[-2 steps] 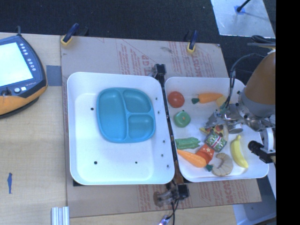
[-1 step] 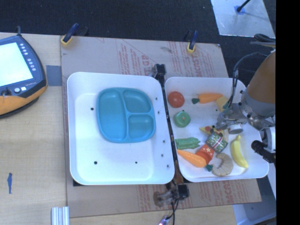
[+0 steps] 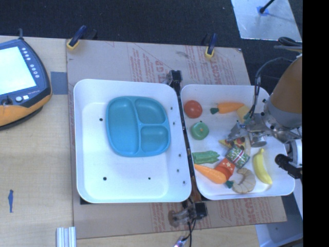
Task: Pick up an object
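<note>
Two white bins sit side by side on the worktop, and we start at the near edge of the right bin, where the toy food is heaped: a pale knobbly piece, an orange carrot lying aslant, a red piece and a yellow banana with its long axis running near to far. Just beyond them lies a small green printed packet, and the gripper hangs right over the far side of it (whether it is spread or closed we cannot tell from this angle). We judge the packet the nearest candidate, lying just toward us from the gripper. Farther back rest a green apple, a red tomato and a second carrot. The arm leans in from the right, wrist pointing down. The left bin holds a blue divided plate.
</note>
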Tool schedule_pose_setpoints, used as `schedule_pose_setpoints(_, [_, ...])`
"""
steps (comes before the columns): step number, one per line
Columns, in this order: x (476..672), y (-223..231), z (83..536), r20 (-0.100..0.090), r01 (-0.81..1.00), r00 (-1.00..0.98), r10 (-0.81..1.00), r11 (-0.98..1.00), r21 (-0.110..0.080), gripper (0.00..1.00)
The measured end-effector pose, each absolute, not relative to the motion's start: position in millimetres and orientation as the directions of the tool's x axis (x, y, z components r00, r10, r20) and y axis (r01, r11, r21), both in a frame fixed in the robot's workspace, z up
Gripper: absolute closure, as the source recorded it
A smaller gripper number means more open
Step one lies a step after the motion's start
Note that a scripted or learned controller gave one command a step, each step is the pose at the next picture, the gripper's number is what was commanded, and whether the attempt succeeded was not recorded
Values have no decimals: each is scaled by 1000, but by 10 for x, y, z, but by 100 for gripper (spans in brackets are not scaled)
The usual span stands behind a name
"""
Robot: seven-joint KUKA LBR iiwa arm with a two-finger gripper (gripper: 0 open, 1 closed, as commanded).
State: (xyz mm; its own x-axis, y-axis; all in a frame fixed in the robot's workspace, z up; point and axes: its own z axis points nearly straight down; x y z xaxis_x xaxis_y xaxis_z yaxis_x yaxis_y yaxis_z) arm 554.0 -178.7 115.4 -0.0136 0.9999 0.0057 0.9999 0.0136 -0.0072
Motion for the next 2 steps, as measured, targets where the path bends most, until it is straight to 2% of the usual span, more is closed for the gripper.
schedule_pose_setpoints(1, [6210, -1897, 916, 26, 1000, -16, 1000, 16, -7, 0])
schedule_pose_setpoints(2, [6551, -1783, 907, 7, 1000, -7, 1000, 8, -13, 0])
